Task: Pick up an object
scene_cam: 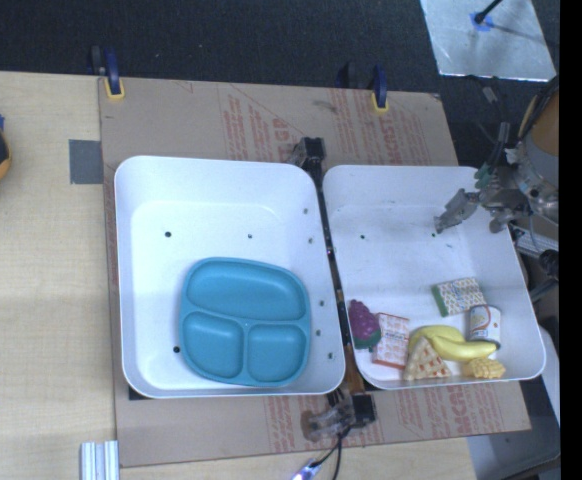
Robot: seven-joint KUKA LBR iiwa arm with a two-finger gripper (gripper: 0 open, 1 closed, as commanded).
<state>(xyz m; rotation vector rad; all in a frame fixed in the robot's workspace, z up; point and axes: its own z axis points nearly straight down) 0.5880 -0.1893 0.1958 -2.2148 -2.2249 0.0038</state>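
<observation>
Looking down, you see the claw point(449, 218) hanging over the bare far part of the right bin point(391, 193) with its fingers apart and nothing between them — well apart from the banana point(451, 341), the waffle point(424, 360) and the can point(483, 322) by the near edge — and a blue tray point(245, 320) in the left bin point(171, 193).
</observation>
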